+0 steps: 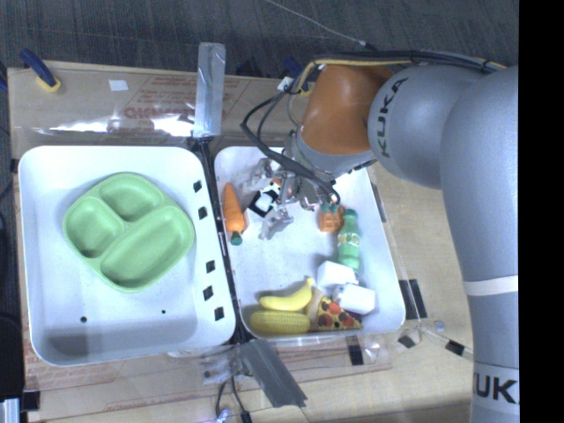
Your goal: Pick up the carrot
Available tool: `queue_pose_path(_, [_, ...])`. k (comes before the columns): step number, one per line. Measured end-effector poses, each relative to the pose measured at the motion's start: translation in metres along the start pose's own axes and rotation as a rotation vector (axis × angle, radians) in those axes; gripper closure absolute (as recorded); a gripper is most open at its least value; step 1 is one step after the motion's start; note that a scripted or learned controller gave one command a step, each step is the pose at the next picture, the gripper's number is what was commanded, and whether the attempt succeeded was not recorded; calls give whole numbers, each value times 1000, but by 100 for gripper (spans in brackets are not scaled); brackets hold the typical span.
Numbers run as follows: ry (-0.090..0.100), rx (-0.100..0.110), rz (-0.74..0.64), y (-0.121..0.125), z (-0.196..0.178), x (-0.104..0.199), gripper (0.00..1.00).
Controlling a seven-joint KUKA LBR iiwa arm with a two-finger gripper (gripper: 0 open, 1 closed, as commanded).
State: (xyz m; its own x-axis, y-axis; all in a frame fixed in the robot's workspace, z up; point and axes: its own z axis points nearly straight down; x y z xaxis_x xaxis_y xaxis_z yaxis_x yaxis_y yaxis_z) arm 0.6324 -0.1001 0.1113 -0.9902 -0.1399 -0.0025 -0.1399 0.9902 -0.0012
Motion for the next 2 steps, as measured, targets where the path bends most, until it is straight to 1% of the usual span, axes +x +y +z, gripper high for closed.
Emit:
queue_pose_path(1, [2, 1, 326, -4, 17, -23, 0])
queue_pose_path(2, [-1, 2, 319, -3, 6, -25, 100])
